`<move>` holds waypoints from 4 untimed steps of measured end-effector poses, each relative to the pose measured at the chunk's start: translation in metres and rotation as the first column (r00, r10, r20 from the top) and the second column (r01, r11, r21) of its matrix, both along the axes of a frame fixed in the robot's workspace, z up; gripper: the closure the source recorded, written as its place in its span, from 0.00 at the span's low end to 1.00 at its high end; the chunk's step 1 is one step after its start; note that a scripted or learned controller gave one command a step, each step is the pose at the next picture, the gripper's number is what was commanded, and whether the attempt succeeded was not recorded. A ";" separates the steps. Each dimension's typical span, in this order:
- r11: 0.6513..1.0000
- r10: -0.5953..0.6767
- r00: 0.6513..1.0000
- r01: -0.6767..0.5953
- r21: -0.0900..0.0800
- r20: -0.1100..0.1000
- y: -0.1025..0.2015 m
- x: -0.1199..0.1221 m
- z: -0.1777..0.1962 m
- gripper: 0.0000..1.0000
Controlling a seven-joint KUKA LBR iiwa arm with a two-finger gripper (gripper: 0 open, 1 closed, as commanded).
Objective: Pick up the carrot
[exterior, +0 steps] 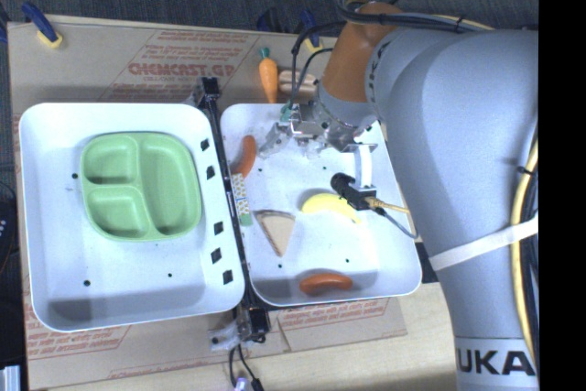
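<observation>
Behind the right bin (398, 275), on the cardboard, your carrot (267, 78) lies outside. Your gripper (295, 129) hangs inside the bin, nothing held. Lift it over the rim first, then go down.

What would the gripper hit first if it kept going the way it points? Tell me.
The gripper points down and leftward into the right bin. It would most likely meet bare bin floor first, short of the orange sausage-like piece. The carrot lies outside the bin, off that line. Depth is uncertain.
</observation>
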State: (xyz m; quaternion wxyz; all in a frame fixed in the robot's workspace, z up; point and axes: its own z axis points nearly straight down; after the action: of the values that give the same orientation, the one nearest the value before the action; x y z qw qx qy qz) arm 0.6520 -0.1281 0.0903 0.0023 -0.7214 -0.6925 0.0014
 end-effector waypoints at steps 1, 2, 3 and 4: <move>0.992 -0.126 0.992 0.126 -0.002 0.003 -0.053 0.005 0.074 0.00; 0.869 -0.495 0.869 0.495 -0.002 -0.002 -0.062 0.004 0.028 0.00; 0.873 -0.488 0.873 0.488 -0.002 -0.005 -0.061 0.004 0.039 1.00; 0.777 -0.629 0.777 0.629 -0.001 0.004 -0.063 -0.030 0.181 1.00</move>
State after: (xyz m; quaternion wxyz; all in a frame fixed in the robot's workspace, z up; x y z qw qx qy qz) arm 0.6221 -0.1907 0.2714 0.0007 -0.9112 -0.4120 0.0003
